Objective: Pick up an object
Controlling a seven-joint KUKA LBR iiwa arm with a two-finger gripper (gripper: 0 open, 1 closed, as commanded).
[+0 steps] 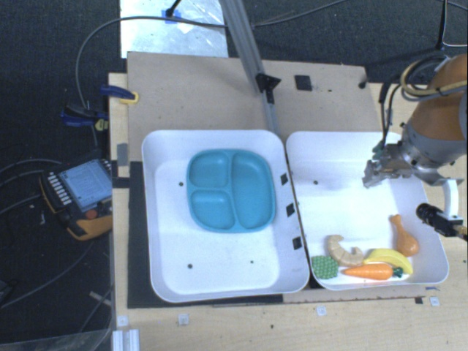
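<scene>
The hand [378,171] hangs over the upper part of the right bin [322,152], on the grey arm [433,126] that comes in from the right; whether it is open or closed I cannot tell, since it appears as a small blurred grey shape, and nothing can be seen held in it. The things to pick all lie well apart from it, bunched in the near corner of the same bin: a chicken drumstick [404,235] nearest the hand, then a banana [389,258] touching a carrot [369,272], a pale curled piece [344,250] that may be a shrimp or a peanut, and a small green item [325,267] against the bin's wall. To do the step well, I judge the drumstick the best choice, because it lies a little apart from the rest; the hand should travel toward the near right corner, line up across the narrow shaft, and descend straight so it does not nudge the banana. The left bin [168,218] carries a blue divided plate [231,190]. The arm's upper part is cut off at the edge, and a dark fitting [439,219] beside the bin is hard to identify.
</scene>
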